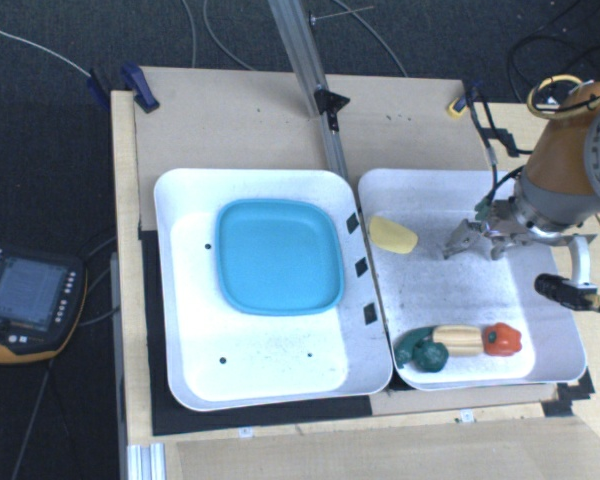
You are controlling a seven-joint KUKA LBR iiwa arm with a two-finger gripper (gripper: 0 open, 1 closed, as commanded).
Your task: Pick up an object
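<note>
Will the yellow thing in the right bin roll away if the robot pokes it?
Probably not far. The yellow thing looks flattish and rounded, lying low on the right bin floor, so it would likely slide rather than roll. It looks small and probably light, so the gripper could easily nudge it aside.

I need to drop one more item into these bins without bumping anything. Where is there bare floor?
Left white bin: bare strip below the square blue plate. Right white bin: bare middle, between the pale yellow piece, the gripper and the bottom row. Crowded there: green lump, tan roll, red tomato-like piece.
</note>
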